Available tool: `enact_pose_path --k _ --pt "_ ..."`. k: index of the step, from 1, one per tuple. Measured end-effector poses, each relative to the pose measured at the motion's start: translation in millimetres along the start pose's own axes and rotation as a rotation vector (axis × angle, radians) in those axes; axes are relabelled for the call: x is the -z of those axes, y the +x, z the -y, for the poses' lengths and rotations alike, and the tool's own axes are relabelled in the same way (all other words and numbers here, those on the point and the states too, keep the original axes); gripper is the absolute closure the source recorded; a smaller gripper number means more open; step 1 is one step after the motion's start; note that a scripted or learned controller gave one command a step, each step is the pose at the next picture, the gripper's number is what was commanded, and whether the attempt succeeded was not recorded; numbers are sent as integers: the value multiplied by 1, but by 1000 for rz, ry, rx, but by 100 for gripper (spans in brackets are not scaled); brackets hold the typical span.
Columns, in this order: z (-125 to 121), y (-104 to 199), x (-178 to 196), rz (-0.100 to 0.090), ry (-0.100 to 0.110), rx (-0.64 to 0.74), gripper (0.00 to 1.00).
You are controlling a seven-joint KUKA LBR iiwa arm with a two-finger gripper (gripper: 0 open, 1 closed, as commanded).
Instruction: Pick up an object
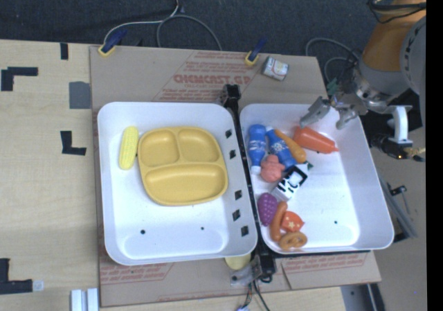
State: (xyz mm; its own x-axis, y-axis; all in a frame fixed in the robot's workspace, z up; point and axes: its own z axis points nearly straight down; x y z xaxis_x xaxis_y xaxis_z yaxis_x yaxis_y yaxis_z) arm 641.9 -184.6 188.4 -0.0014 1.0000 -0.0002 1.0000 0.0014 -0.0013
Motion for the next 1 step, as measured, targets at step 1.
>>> enact_pose_path --k 1 --pt "-21 41 -104 4 -9 3 0"
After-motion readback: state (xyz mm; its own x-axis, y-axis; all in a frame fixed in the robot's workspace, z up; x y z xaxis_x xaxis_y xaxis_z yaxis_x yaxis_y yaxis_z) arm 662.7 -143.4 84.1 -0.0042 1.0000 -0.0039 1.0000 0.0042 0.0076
